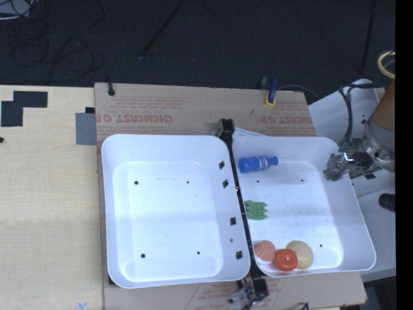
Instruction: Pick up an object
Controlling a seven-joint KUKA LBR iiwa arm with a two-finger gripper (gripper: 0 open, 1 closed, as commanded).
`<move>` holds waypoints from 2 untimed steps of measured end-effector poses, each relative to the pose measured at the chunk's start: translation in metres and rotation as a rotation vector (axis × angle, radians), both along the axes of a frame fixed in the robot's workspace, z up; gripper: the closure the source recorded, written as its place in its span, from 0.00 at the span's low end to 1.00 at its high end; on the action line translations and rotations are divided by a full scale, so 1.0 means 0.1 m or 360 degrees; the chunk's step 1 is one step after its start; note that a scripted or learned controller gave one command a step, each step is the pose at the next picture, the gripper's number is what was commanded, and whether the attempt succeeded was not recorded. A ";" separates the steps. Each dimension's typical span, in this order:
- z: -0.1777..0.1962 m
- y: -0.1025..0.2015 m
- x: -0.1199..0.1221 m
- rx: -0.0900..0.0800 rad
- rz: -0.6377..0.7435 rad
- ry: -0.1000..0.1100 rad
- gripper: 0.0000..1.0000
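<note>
The worktop (45, 192) carries a sheet of brown cardboard (168, 112), and on that sit two shallow white bins side by side, probably so that things can be lifted from one and dropped in the other. The left bin (122, 148) has nothing to grasp in it; the right bin (358, 221) holds every candidate for the task. The arm (387, 118) reaches in at the right, and its pincer (339, 166) hangs at the right bin's far right rim, apart from all the items; it is too small and cluttered here to tell how far open it stands, and nothing shows between its tips. Of the items, the blue bottle (257, 164) is longest, lying on its side near the far wall by the divider, pale cap pointing right. A beige round lump (301, 253), a red disc (285, 259) and a pinkish piece (264, 250) huddle touching in the near corner, likely slid there. A small green toy (255, 210) lies alone beside the divider.
</note>
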State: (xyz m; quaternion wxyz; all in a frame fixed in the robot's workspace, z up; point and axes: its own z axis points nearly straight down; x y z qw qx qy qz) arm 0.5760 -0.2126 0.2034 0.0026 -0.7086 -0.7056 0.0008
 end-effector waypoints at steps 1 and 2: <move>-0.34 0.53 -0.33 0.0003 0.0011 0.0006 1.00; -0.53 -0.03 -0.05 -0.0007 0.0005 -0.0006 1.00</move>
